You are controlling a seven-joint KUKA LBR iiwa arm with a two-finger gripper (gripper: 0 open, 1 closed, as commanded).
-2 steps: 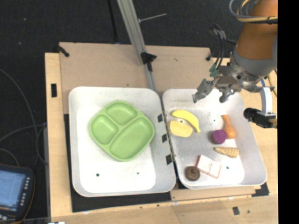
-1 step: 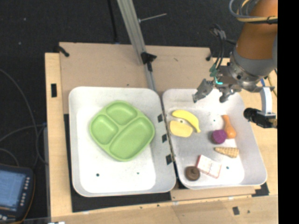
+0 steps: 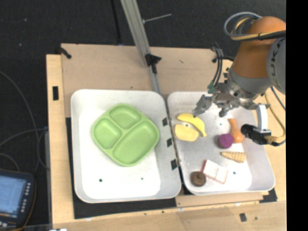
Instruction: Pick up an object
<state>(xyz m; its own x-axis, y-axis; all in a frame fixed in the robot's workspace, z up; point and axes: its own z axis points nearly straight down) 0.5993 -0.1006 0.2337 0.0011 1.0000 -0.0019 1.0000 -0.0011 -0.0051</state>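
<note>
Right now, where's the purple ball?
In the camera view, the purple ball lies in the right bin, toward its right side, touching the orange carrot-like piece and just above the waffle cone, right of the banana.

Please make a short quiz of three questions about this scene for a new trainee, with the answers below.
1. True or false: the green plastic plate with three compartments lies in the right white bin.
2. Which thing lies nearest the gripper? A) the round brown piece B) the yellow banana-shaped toy C) the small purple ball
3. Fill in: the beige ridged cone lies just below the purple ____.

Key: 1 false, it lies in the left white bin; 2 B; 3 ball.
</note>
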